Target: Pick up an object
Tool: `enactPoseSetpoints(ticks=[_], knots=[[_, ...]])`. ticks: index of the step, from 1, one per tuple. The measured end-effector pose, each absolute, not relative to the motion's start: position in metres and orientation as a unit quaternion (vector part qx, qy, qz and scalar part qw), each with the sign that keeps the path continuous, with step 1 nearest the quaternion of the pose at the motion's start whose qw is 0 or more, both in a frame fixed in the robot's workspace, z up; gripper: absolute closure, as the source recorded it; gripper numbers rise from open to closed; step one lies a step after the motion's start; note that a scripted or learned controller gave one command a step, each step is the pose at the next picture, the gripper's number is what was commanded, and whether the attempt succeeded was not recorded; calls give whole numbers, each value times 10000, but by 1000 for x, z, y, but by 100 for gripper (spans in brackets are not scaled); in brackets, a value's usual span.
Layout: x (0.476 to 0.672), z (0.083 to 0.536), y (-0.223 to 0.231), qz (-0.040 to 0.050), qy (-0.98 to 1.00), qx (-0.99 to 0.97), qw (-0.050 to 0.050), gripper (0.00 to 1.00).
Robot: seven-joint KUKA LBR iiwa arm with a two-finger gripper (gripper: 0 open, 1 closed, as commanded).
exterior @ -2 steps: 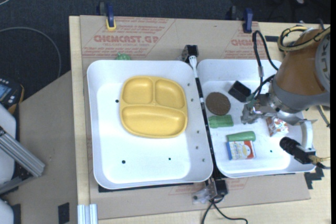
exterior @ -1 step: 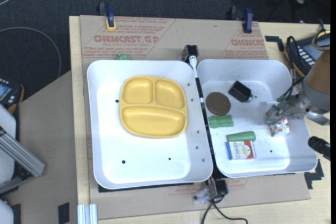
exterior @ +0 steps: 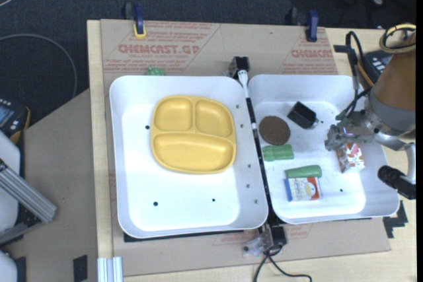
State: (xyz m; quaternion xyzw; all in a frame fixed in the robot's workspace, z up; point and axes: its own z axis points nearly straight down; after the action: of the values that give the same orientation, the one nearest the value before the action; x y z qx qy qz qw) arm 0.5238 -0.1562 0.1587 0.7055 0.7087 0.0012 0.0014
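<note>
Two white bins were recorded side by side on the counter [exterior: 198, 43], their inner rims touching along the centre line. The left bin [exterior: 132, 201] carried one yellow divided plate [exterior: 193, 134], set toward 12 o'clock; open floor was left along its 6 o'clock half and its 9 o'clock rim.

The right bin [exterior: 330, 208] carried five items: one brown disc [exterior: 273, 130] against the 9 o'clock rim, one black block [exterior: 303, 115] toward 12 o'clock, one green cylinder [exterior: 277, 153] just below the disc, one blue-and-white box with a green top edge [exterior: 303, 184] toward 6 o'clock, and one red-and-white packet [exterior: 350, 157] near the 3 o'clock rim.

The gripper [exterior: 343, 137] was seen at the bin's 3 o'clock side, directly over the packet's upper end. Whether the jaws were wide or narrow could not be told. Open floor was noted at the bin's centre.
</note>
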Motion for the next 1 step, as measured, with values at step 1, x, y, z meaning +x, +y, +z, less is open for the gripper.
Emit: enactPoseSetpoints(ticks=[1], knots=[[524, 167, -159, 7, 7075, 7067, 22, 100]])
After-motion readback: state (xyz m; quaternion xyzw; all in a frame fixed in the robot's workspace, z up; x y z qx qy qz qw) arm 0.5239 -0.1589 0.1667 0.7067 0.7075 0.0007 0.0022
